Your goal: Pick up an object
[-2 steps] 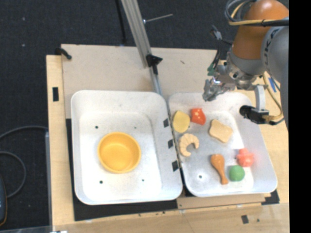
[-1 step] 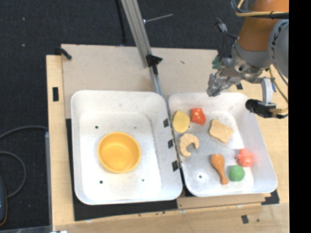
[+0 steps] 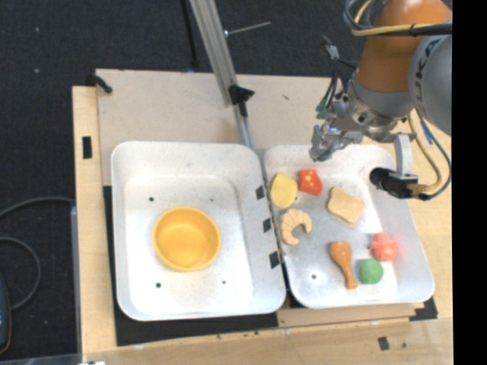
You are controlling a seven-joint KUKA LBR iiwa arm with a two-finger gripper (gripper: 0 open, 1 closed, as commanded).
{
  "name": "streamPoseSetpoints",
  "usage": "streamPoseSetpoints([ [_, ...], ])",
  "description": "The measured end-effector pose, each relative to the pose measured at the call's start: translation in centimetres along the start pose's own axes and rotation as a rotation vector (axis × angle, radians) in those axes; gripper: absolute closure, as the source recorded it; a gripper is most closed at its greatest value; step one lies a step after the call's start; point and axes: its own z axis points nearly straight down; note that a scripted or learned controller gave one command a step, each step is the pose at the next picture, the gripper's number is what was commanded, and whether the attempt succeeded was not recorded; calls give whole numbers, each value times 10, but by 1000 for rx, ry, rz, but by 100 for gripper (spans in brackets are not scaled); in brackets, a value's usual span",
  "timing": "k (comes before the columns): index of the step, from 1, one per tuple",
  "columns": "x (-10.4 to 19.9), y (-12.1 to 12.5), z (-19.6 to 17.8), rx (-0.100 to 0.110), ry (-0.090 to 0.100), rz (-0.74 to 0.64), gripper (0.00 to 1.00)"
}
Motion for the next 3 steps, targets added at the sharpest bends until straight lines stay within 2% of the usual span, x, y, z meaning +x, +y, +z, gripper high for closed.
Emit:
streamPoseSetpoints([
  [1,37,-29,-3,0,1,-1,100],
  [3,119,-89,29,2,0,0,100],
])
